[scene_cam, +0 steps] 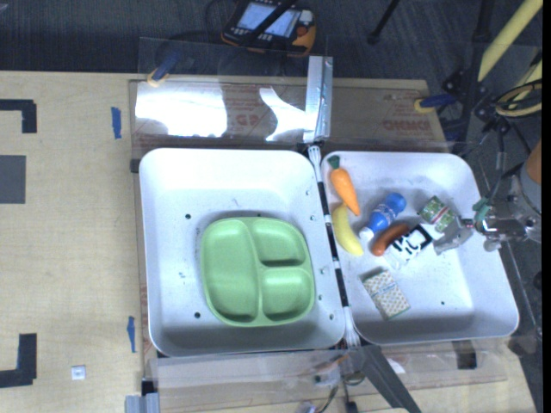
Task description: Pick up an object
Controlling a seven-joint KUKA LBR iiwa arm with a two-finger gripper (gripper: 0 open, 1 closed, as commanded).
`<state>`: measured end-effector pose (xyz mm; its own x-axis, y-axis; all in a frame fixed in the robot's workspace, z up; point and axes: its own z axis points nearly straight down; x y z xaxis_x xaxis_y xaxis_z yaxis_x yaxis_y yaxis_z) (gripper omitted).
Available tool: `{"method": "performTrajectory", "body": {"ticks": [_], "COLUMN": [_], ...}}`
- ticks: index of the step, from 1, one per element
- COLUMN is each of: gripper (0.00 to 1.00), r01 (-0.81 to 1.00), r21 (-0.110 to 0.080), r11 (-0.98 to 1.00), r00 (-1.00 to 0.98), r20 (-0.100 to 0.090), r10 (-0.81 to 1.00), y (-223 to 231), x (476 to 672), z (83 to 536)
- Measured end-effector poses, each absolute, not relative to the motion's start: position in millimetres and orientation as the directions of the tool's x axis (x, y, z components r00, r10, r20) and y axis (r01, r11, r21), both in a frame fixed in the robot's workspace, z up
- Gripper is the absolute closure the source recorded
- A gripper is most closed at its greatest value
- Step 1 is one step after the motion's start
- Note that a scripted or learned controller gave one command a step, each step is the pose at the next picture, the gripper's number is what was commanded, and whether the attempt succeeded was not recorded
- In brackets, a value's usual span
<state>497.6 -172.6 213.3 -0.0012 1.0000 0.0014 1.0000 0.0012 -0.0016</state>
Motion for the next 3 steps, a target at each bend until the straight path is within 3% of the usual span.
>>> {"method": "performTrajectory", "body": {"ticks": [1, 2, 3], "gripper": [0.0, 0.0, 1.0], "r01": [0.997, 0.995, 0.995], "r21": [0.001, 0.019, 0.022], "r11": [0.071, 0.103, 0.101], "r00": [-0.071, -0.103, -0.1], "r20": [-0.001, -0.001, -0.003], "r10": [0.997, 0.995, 0.995], "y": [-153.2, -133.0, -134.6], "x": [563.0, 569.7, 570.3], "z": [134.1, 95.6, 106.0]}}
